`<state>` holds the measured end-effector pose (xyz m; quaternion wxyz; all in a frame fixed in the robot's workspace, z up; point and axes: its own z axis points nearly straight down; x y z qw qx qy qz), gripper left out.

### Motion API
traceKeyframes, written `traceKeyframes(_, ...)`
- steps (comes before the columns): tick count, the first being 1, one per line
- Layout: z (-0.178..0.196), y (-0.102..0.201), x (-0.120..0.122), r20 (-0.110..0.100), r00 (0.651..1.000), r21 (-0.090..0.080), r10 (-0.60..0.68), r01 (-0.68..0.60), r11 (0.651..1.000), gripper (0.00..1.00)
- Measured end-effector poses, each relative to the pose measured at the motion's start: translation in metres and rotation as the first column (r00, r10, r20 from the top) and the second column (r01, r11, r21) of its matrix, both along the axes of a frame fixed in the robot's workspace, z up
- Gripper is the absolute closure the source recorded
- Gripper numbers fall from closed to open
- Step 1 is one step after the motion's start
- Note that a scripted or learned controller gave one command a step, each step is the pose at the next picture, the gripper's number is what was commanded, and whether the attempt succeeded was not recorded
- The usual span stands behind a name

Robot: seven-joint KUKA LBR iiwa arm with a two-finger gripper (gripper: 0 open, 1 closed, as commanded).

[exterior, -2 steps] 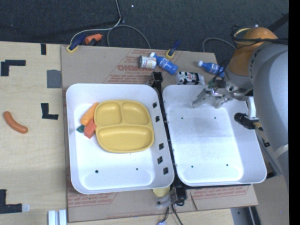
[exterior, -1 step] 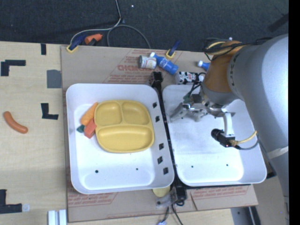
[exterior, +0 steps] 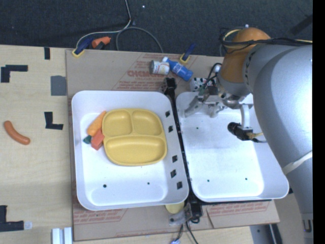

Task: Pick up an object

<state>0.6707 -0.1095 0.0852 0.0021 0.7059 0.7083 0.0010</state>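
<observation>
Against the left bin's [exterior: 81, 184] left wall we see the yellow tray [exterior: 134, 136] and carrot [exterior: 95, 124]. Our gripper [exterior: 203, 105] hovers low at the right bin's [exterior: 274, 187] far-left corner; finger state we cannot tell.

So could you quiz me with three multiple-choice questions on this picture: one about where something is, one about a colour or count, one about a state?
1. Where is the yellow tray?
A. left bin
B. right bin
C. on the cardboard

2. How many sections does the yellow tray have?
A. two
B. three
C. five

3. How does the blue-and-white bottle stand?
A. upright
B. lying on its side
C. inside a bin

Answers: 1 A, it rests inside the left bin. 2 B, two small sections above one long one. 3 B, it lies flat on the cardboard behind the bins.
</observation>
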Motion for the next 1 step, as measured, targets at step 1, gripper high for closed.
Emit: traceKeyframes(1, 0.0107, -0.0003, -0.0013, -0.001, 1.0, -0.003, 0.0, 0.0, 1.0, 1.0)
